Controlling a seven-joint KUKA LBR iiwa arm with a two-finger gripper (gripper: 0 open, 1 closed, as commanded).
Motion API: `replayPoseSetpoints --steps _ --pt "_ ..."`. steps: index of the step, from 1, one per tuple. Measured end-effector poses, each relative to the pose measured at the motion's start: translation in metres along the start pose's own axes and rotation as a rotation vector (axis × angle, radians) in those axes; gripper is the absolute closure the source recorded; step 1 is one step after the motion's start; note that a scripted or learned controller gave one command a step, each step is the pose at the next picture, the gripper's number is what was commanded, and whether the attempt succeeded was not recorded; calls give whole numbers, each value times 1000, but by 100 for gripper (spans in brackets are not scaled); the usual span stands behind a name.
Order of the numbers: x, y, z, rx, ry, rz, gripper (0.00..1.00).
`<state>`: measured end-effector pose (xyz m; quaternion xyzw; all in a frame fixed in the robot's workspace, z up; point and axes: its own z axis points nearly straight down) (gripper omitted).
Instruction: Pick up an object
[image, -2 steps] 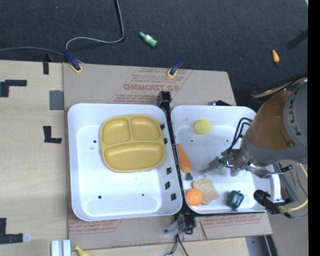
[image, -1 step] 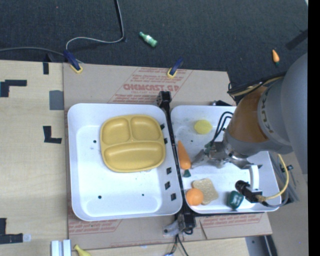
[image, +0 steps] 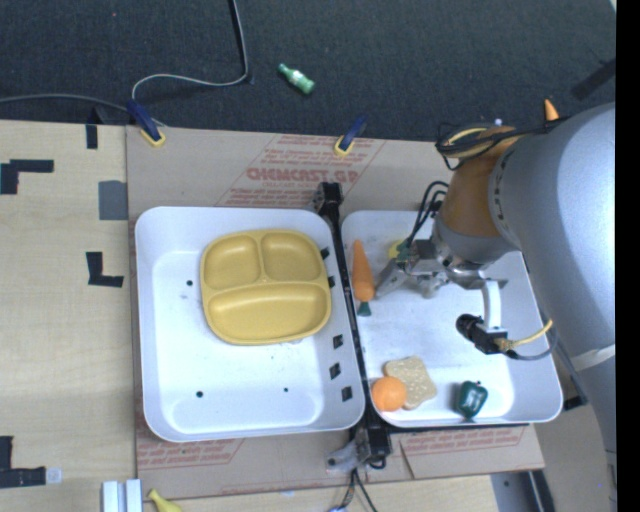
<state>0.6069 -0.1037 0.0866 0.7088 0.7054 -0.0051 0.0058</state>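
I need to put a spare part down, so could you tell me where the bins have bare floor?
Left bin: a bare strip along the near edge, below the yellow plate. Right bin: crowded, with the carrot, gripper, orange, bread and green piece.

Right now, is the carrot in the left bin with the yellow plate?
No, the carrot lies in the right bin, against its left wall, while the yellow plate sits in the left bin.
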Motion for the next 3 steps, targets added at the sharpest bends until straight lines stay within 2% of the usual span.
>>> replayPoseSetpoints --steps 1,2,3 --pt "7 62 1 -1 14 -6 0" --pt "7 61 -8 1 11 -8 100" --pt "68 -3 -99 1 16 -7 100"
